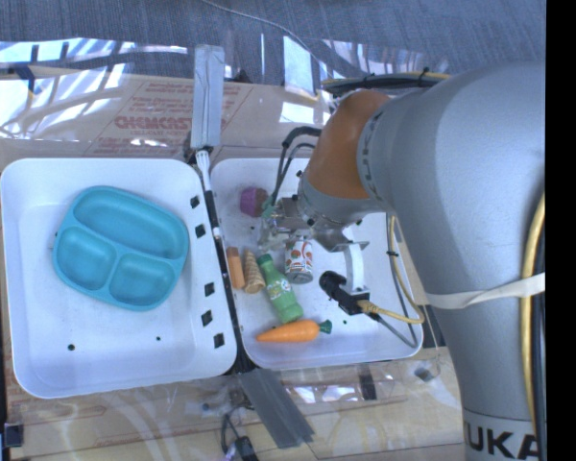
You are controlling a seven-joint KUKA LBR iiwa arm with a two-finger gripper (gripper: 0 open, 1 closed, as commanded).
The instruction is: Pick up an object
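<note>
The right bin (384, 349) holds several small items: a purple piece (252, 200) at the back, a small red and white can (300, 260), a green bottle (280, 292) lying flat, an orange stick-like piece (235, 267) beside a tan cone (254, 275), and an orange carrot (290, 332) at the front. My gripper (293, 221) hangs low over the bin's back middle, just above the can and right of the purple piece. The wrist hides its fingertips.
The left bin (38, 353) holds a blue divided plate (121, 246). A ridge with black clips (211, 277) separates the two bins. The grey arm (461, 190) covers the right bin's far right side. Cardboard (125, 113) lies behind the bins.
</note>
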